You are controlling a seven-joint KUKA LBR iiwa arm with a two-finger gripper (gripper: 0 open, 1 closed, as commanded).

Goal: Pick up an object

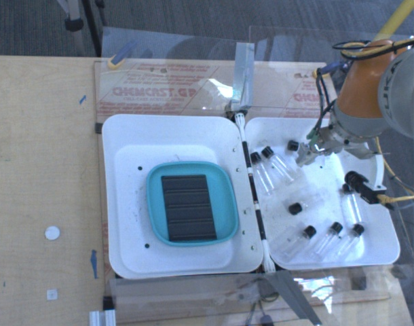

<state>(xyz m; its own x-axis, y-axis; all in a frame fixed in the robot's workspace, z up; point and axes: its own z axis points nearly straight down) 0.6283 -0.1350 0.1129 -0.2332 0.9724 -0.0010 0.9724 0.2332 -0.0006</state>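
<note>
- Gripper (309,153): lowered over the right bin's (387,250) far half, near its back edge; whether its jaws are wide or narrow cannot be told.
- Clear vials with black caps (307,232): scattered across the right bin's floor.
- Left bin (119,182): holds a teal tray (155,209) bearing a dark ribbed block (188,208), centred.

The arm (380,87) is cut off by the right edge. The fingers of the gripper (309,153) are too small and blurred to be made out. The clear bodies of the capped vials (281,168) are barely distinguished against the right bin (390,250), whose far rim is hidden by the arm.
</note>
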